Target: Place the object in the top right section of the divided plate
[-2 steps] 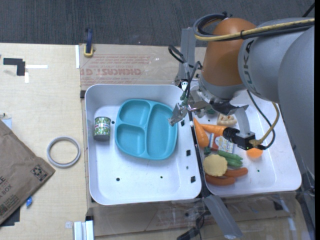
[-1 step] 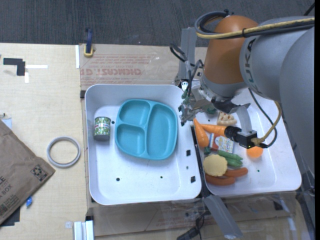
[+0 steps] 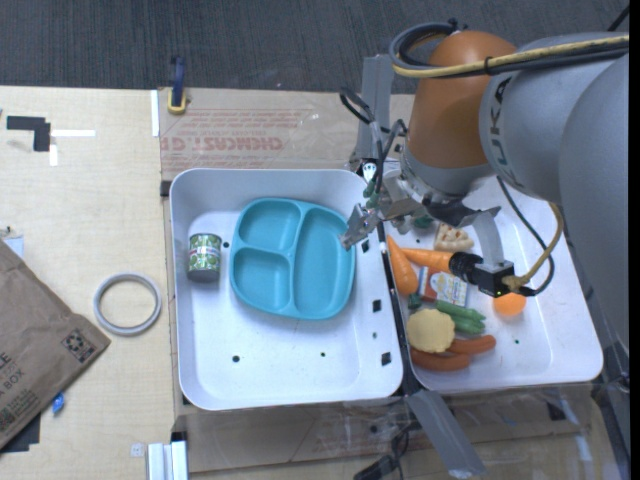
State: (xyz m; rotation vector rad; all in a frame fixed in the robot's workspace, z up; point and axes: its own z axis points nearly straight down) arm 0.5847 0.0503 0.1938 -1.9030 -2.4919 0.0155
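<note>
Claw (image 3: 362, 226) above the rim between the two bins, beside the right edge of the blue divided plate (image 3: 293, 258); finger state not discernible. Carrot (image 3: 425, 258) and other toy foods in right bin (image 3: 570, 348). Small can (image 3: 204, 255) left of plate.

- The cardboard sheet (image 3: 262, 133) behind the bins carries red printing, seen upside down; it looks like "CHEMCAT", though I can't be sure.
- The brown box (image 3: 35, 353) at the left edge shows black letters "BOX".
- The small can (image 3: 204, 256) has a label too small to read.
</note>
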